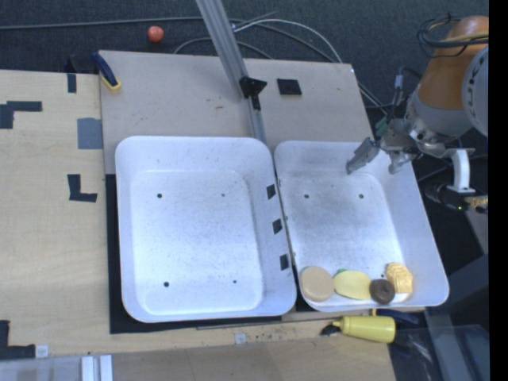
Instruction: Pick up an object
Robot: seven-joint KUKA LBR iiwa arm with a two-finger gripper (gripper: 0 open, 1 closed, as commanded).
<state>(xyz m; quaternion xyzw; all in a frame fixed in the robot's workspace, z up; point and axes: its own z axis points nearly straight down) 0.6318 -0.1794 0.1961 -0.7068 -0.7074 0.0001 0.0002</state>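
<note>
Gripper hung with fingers apart, holding nothing, over the right bin at its 1 o'clock corner; four small objects lay along its 6 o'clock edge.

Grey-bodied arm with rounded, smooth casing and an orange band wrapped above the wrist. Black cables looped over the top of the orange section, another thin cable trailing down its left side. Metallic grey wrist block below, ending in a two-finger gripper of dull grey metal. White bracket-like piece on the wrist's right flank.
</note>
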